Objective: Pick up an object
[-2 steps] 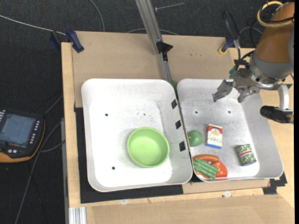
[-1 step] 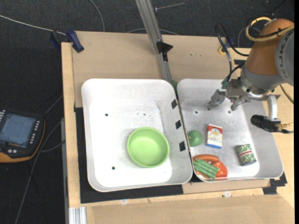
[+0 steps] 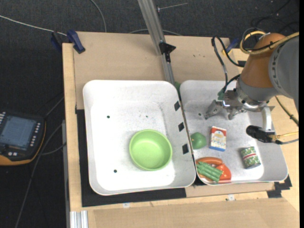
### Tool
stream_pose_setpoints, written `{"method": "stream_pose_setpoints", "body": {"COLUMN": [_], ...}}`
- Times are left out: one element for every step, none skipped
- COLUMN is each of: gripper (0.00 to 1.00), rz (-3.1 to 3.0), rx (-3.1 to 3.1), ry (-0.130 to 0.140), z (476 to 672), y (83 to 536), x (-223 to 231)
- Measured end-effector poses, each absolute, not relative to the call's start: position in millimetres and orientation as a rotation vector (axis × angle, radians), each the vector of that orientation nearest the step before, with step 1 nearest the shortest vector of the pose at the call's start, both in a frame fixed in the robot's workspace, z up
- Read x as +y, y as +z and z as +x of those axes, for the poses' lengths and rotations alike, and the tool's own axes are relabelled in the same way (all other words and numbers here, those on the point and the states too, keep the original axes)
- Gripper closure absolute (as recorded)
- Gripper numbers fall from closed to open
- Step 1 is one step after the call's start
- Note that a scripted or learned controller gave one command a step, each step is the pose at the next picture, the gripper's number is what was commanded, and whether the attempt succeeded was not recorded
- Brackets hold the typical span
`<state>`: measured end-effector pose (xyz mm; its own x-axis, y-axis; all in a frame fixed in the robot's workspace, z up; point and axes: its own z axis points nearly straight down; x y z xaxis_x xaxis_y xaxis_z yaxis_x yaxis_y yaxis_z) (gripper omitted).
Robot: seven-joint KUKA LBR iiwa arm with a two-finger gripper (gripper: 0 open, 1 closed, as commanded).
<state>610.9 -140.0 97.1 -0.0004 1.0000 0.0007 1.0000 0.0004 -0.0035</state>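
With the gripper point(image 3: 219, 109) hovering just above the small carton point(image 3: 218, 138), its 2 jaws spread and pinching nothing, a straight descent astride that carton seemed wisest.

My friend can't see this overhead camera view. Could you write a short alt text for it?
A grey and orange robot arm holds its gripper, fingers spread, above the right bin, which contains a small red-and-white carton, a green can, a green ball and a plate of toy vegetables. The left bin holds a green bowl.

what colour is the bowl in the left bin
Light green; the bowl shows plainly in the camera view.
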Motion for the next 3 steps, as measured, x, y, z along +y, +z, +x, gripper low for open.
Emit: {"method": "stream_pose_setpoints", "body": {"gripper": [1.00,1.00,1.00], "rz": [-2.222,-2.224,-2.224], "rx": [-2.222,-2.224,-2.224], "ry": [-0.002,-0.003,-0.004], "z": [612.2,620.0,619.3], "y": [110,164,206], "x": [-140,-147,-150]}}
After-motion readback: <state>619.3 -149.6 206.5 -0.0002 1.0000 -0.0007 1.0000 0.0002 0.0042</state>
